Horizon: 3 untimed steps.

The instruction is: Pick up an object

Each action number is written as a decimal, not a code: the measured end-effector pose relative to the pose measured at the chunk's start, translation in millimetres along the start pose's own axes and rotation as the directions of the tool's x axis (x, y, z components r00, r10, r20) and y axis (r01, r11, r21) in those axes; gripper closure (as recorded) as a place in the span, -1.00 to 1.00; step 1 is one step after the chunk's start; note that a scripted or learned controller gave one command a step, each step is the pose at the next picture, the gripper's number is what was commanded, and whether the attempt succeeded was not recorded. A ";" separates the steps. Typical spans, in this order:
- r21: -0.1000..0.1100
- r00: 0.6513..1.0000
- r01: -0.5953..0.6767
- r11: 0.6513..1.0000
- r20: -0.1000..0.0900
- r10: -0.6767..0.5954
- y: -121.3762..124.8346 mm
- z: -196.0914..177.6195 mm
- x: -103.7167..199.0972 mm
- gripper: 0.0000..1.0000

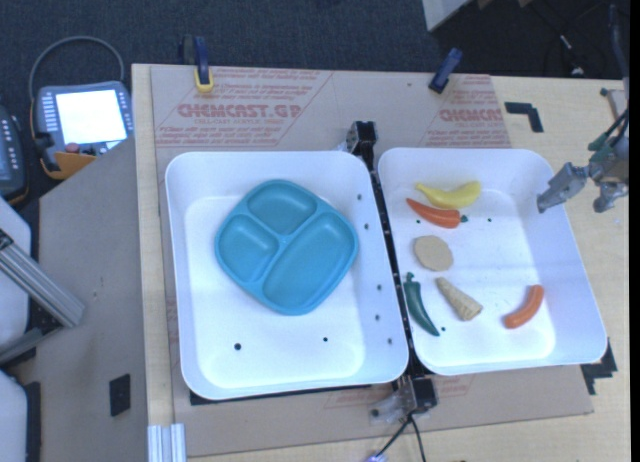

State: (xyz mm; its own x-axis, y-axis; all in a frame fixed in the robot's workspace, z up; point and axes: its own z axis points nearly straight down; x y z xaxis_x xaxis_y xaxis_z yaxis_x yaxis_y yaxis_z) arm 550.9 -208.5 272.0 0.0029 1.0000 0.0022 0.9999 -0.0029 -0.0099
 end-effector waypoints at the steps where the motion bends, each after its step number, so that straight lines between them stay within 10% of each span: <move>1: -0.010 1.000 0.003 1.000 0.003 -0.003 1.9 -5.0 0.4 -1.00; 3: -0.004 1.000 0.003 1.000 0.000 -0.003 6.5 92.0 -11.5 -1.00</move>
State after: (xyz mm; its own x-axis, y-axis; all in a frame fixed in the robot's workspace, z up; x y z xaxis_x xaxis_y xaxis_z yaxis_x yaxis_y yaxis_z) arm 556.5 -219.9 179.9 0.0003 1.0000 0.0022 1.0000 -0.0002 -0.0063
